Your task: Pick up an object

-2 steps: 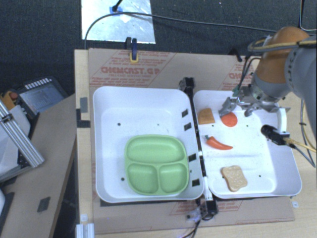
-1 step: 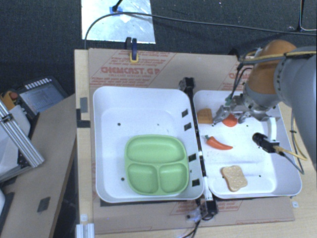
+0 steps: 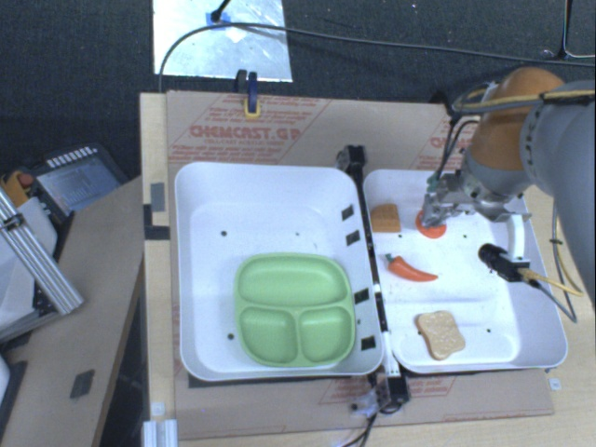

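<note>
In the right bin [image 3: 521,329] lie a red tomato-like piece [image 3: 432,230], an orange-red chili pepper [image 3: 410,268], a small tan square of bread [image 3: 386,218] and a slice of toast [image 3: 440,333]. My gripper [image 3: 432,214] reaches down at the back of this bin, its tip right on top of the red piece. The fingers hide part of that piece. The chili lies just in front and to the left of the gripper.
The left bin [image 3: 200,250] holds a green divided plate [image 3: 294,307]. A black divider strip [image 3: 363,240] runs between the bins. A black cable part [image 3: 501,261] hangs over the right bin's right side. Clutter stands at the far left on the bench.
</note>
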You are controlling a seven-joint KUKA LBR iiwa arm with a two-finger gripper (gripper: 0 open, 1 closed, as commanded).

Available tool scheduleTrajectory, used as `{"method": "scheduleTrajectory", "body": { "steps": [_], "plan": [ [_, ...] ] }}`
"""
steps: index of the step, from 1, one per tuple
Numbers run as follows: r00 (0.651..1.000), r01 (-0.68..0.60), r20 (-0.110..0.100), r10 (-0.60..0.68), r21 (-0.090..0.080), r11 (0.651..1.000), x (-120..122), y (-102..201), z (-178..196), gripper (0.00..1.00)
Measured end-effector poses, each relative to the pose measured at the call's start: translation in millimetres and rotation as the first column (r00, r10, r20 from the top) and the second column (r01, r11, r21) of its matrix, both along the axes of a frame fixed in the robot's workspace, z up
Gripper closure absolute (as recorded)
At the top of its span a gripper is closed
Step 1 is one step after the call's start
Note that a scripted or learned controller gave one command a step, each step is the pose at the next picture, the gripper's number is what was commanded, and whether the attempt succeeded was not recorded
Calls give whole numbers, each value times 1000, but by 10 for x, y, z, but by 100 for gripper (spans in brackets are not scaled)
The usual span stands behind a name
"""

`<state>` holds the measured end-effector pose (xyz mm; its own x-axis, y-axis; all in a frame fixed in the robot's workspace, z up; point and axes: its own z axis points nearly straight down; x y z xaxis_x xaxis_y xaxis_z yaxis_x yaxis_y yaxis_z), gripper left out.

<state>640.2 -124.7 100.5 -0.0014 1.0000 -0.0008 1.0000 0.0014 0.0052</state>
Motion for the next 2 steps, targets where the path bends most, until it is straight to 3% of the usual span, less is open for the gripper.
{"method": "scheduleTrajectory", "body": {
  "steps": [2],
  "plan": [
    [1000, -3, 2, 3, -1, 1000, 62, 49, 1160, 100]
  ]
}}
